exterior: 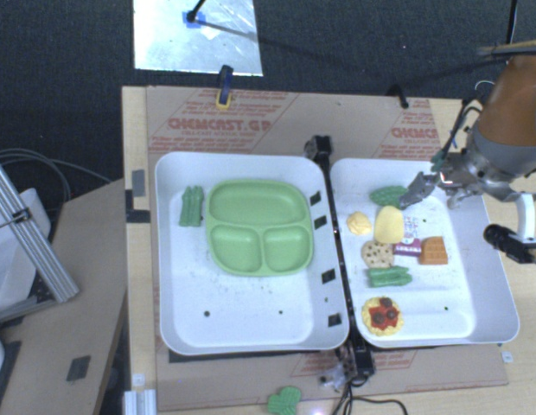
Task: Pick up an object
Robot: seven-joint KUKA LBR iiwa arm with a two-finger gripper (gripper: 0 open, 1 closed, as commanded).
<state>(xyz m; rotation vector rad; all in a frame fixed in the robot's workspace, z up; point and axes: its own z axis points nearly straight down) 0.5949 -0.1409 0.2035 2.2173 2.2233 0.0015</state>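
A: Where's the gripper [417, 190]?
B: Over the right bin [488, 305], beside a green piece [388, 195]; whether its fingers are spread, I cannot tell.
A: The rest?
B: Yellow piece [389, 225], cookie [376, 253], pizza [382, 315] nearby; green divided plate [258, 226] left.

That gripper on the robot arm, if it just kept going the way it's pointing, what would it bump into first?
The gripper slants down and toward the left of the picture, over the right bin. The green toy vegetable lies right beside its tip, so that would likely come first, though height above it is hard to judge.
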